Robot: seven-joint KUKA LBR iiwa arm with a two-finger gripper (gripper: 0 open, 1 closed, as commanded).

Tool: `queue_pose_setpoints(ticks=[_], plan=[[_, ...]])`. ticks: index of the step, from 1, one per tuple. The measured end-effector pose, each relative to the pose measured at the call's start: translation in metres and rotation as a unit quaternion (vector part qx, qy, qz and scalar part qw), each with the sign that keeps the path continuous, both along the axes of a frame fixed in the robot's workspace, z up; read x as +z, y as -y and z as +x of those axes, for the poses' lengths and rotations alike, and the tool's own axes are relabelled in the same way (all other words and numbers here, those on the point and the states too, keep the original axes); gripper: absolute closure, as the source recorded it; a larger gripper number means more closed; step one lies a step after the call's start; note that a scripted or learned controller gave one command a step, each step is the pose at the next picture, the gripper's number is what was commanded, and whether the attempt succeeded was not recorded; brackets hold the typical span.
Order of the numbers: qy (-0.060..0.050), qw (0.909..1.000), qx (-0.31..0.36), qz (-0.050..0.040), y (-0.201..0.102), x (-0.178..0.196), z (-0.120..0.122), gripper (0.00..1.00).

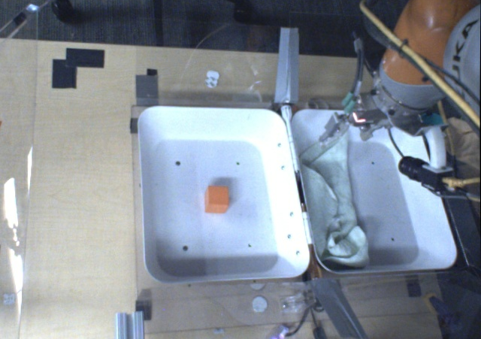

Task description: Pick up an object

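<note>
Your end effector (347,121) sits over the far left corner of the right bin (421,255), pinching the top of a pale grey-green cloth (334,195) between its fingers. The cloth hangs and trails down along that bin's left wall, bunching up at its near left corner. In the left bin (161,180) you have a small orange cube (217,199) lying near the middle of the floor, well apart from the cloth
</note>
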State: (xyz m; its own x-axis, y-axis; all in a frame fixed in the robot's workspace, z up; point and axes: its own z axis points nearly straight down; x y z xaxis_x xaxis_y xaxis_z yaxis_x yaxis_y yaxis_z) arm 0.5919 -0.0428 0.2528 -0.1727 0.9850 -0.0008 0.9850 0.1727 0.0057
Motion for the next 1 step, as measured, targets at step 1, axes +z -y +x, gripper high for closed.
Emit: queue_pose_setpoints(ticks=[1], plan=[[-0.002,0.9979,-0.064,0.0004,-0.0435,-0.0686,-0.0062,0.00]])
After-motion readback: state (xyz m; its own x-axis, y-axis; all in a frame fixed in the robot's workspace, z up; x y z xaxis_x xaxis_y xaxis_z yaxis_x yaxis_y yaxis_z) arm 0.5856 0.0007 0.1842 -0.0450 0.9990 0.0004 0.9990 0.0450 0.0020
